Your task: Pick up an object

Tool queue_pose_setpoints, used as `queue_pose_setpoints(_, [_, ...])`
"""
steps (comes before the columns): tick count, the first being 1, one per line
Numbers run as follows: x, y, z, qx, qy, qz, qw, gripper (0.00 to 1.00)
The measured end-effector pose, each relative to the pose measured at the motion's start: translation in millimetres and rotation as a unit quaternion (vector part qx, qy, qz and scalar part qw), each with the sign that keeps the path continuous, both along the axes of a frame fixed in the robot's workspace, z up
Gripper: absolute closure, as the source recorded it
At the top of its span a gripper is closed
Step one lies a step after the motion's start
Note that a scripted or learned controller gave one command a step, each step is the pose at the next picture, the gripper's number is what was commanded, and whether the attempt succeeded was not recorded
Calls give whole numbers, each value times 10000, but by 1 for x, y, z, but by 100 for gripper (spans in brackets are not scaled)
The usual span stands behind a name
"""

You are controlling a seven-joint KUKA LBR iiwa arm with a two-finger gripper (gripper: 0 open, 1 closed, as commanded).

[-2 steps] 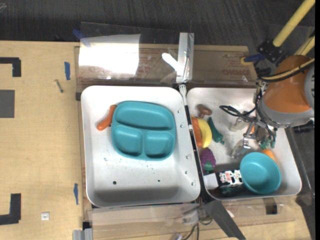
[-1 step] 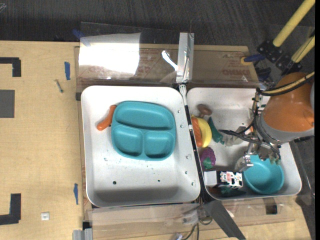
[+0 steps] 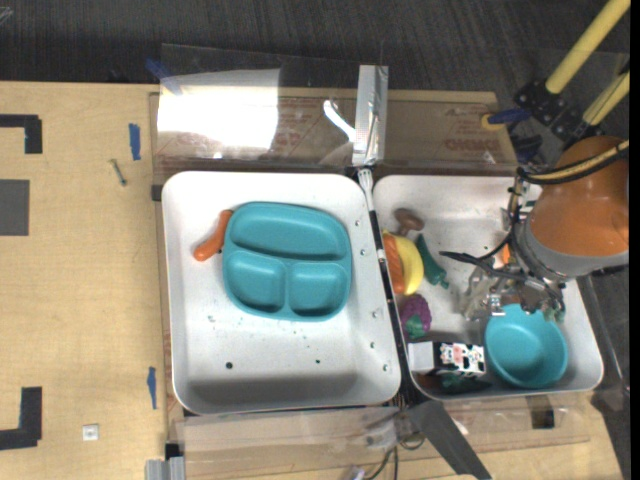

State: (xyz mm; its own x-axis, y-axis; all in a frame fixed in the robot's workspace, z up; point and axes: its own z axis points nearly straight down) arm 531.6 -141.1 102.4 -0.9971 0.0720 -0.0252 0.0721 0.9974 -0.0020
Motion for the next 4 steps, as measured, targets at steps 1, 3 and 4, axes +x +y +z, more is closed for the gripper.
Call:
queue_pose_setpoints(1, [34,50,28,30,78,-393,9992,100])
queue_pose_setpoints(3, [111,103,83,44,95,-553,9984,100])
queue_pose_setpoints(4, [132,88,167,40,45,-1294,9916,100])
